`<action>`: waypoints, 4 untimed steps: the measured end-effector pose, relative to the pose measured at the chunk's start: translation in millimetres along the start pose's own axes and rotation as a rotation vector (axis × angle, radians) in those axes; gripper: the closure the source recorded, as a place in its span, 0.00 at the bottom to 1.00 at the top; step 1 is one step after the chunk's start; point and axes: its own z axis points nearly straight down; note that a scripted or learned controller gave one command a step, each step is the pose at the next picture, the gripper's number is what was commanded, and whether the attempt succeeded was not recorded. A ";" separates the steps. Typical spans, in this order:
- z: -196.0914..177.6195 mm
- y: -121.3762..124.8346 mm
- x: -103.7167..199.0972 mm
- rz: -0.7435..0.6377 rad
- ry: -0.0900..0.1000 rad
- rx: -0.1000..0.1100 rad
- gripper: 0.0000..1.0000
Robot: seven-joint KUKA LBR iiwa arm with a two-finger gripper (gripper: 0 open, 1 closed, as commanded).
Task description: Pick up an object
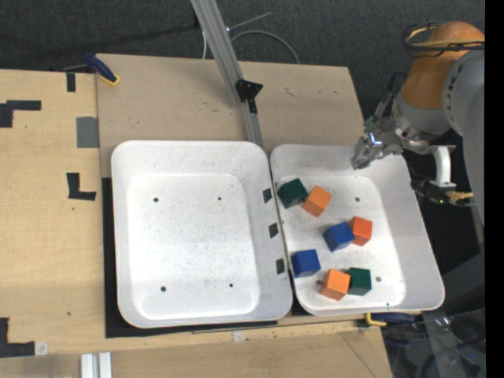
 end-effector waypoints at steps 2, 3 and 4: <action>-49.7 7.1 9.8 0.000 0.001 0.004 1.00; -43.1 -2.4 64.1 -0.004 0.003 0.006 1.00; -59.3 -10.6 116.6 -0.005 0.004 0.004 1.00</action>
